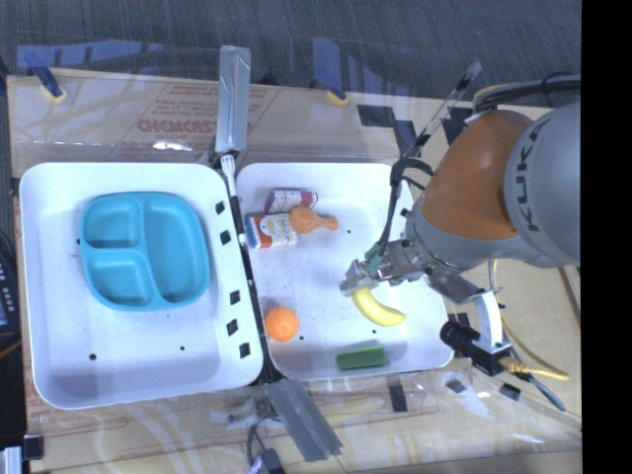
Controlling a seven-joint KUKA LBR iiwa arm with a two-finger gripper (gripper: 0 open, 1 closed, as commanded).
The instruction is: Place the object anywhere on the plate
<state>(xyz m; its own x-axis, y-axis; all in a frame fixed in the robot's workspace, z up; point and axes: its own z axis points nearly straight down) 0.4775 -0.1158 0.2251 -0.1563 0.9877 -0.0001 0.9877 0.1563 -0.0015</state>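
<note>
A blue plate (146, 248) with three compartments lies in the left bin (59, 363). In the right bin (415, 358), a yellow banana (380, 309) rests on the floor near the front right. My gripper (371, 275) hangs low, directly over the banana's upper left end and touching or nearly touching it. The arm's orange band (474, 181) and grey wrist cover the bin's right side.
The right bin also holds an orange ball (281, 324) at the front left, a green block (361, 358) at the front, an orange pear-shaped toy (310, 221), and two small packages (273, 231) near the back left. A metal divider (233, 107) stands between the bins.
</note>
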